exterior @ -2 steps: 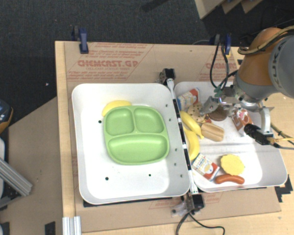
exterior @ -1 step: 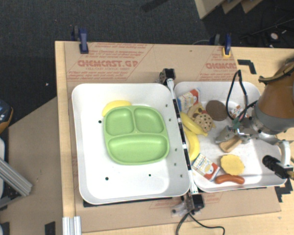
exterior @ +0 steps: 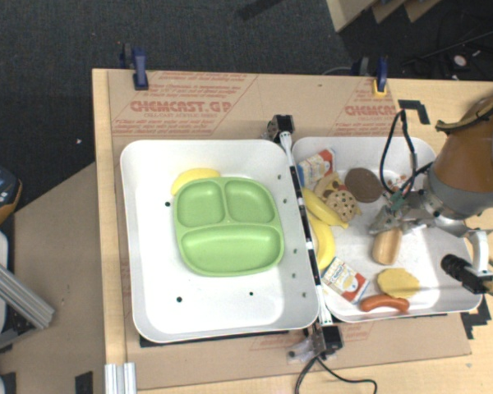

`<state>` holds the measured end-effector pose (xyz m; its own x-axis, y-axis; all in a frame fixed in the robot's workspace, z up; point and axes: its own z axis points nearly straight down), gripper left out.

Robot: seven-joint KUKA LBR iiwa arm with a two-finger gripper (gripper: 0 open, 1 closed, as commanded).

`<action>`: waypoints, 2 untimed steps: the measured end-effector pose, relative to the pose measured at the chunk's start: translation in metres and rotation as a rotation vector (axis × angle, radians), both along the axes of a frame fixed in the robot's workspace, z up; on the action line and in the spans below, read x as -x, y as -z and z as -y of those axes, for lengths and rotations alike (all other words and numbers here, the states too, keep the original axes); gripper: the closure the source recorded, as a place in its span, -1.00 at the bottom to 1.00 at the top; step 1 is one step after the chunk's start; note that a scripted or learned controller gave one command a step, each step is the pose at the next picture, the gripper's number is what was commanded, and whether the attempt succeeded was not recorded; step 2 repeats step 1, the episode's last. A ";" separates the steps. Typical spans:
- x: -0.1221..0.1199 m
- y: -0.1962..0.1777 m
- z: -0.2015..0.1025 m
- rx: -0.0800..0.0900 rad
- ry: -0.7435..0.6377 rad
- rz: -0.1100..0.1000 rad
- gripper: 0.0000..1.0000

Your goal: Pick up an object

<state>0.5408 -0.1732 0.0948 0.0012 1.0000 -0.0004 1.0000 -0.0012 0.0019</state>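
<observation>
My gripper (exterior: 393, 220) reaches in from the right and hangs low in the right bin (exterior: 456, 302), at its middle. Its tip sits right at the top end of a tan bread roll (exterior: 385, 248); I cannot tell whether they touch. Close by on the left are a brown disc (exterior: 363, 184), a spotted cookie (exterior: 342, 201) and a banana (exterior: 320, 224). Toward the front of the bin lie a yellow lump (exterior: 398, 281), a red sausage (exterior: 384, 304) and a small carton (exterior: 343, 277). Another carton (exterior: 316, 169) is at the back left corner.
The left bin (exterior: 148, 302) holds a green divided plate (exterior: 228, 224) with a yellow piece (exterior: 194, 176) poking out from behind it. A black cable (exterior: 390, 150) loops over the right bin's back. Blue clamps (exterior: 137, 66) grip the board's far edge.
</observation>
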 end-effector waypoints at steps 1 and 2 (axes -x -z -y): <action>-0.062 0.010 -0.055 0.000 -0.008 0.001 1.00; -0.062 0.010 -0.055 0.000 -0.008 0.001 1.00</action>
